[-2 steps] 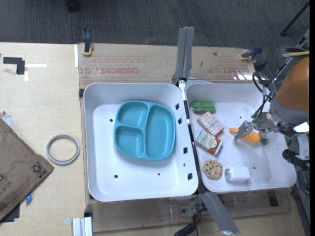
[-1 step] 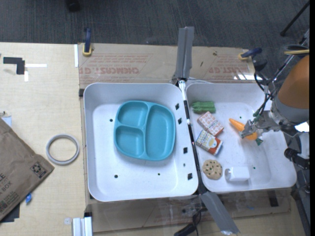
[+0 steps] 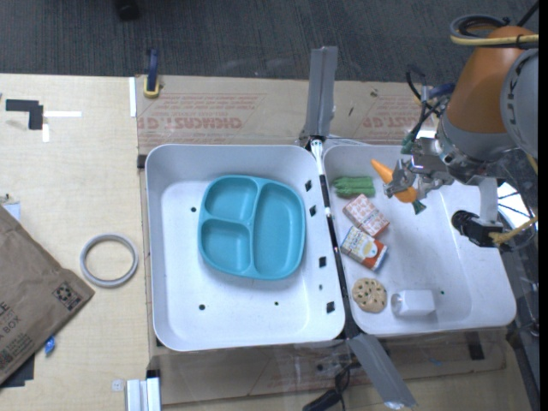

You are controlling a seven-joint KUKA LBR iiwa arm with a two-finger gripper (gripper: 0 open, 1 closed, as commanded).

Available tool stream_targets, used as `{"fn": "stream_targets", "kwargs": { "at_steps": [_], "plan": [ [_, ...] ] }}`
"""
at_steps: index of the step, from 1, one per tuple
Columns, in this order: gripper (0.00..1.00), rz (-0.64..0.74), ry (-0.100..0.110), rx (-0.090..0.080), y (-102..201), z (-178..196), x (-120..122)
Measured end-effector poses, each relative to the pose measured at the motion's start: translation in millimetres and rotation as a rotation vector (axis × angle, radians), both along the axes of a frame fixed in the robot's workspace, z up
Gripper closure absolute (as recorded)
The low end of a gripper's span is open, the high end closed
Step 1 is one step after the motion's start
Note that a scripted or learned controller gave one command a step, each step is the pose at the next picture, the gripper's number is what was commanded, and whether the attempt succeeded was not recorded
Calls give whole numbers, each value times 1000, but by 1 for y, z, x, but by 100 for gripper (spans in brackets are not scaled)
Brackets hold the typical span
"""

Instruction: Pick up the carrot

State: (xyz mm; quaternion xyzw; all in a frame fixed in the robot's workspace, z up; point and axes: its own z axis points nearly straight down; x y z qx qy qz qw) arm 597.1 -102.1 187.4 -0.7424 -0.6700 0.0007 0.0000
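- Plywood bench on dark floor carries two shallow white bins side by side; camera view looks down at a slant, arm comes in from the right.
- Two-finger gripper sits low over the far part of the right white bin. Can't tell whether it's spread or closed; wrist hardware hides that.
- Small orange carrot lies right at the gripper, poking out on its left side toward the divider. Orange also shows just under the gripper. Touching or close to it; a grip isn't confirmed.
- Green ridged pea-pod toy lies just left of the gripper, beyond the carrot.
- Two small printed cartons, round chocolate-chip cookie and white cylinder piece sit nearer the camera from the gripper, well apart.
- Light-blue three-compartment plastic plate is far left of the gripper, in the left white bin.
- Judgement: pose looks like the grasp step, angled to reach the carrot near the bin's far wall.
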Motion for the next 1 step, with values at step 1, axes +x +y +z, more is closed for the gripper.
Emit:
{"fn": "stream_targets", "kwargs": {
  "at_steps": [1],
  "plan": [
    [100,-92,3,0,6,-41,1]
  ]
}}
